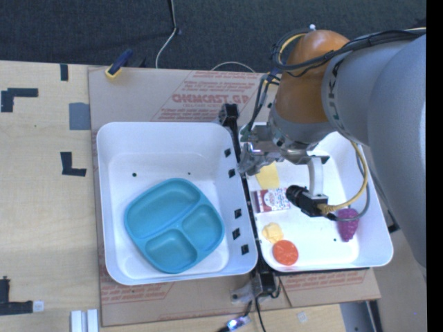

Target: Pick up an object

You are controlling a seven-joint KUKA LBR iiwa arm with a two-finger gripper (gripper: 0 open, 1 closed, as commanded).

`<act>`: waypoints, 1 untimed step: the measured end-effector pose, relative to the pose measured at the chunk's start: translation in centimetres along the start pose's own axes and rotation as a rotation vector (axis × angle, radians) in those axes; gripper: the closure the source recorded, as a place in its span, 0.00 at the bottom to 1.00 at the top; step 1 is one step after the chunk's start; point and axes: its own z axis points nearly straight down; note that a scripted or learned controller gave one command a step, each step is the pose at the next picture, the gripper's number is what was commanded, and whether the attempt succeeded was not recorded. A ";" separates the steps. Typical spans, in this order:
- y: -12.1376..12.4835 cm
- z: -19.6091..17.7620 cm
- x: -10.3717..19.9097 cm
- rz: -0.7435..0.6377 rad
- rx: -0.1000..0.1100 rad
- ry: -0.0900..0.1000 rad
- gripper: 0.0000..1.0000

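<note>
The grey arm with its orange band reaches down into the right bin (374,254) from the right. My gripper (255,159) hangs low at that bin's left wall, just above a yellow block (268,177). Below the block lies a small red-and-white packet (271,200). Further toward the front sit a yellow-orange piece (273,232) and an orange round fruit (285,252). A purple piece (347,224) lies at the bin's right side. The wrist hides the fingers.
The left bin (118,158) holds a blue three-compartment plate (174,224). A black fitting with a yellow cable (304,200) hangs over the right bin's middle. Both bins rest on a cardboard sheet (201,97).
</note>
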 end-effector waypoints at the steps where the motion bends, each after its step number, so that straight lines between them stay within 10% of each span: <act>1: -0.3 -1.2 6.0 0.000 0.000 0.000 1.00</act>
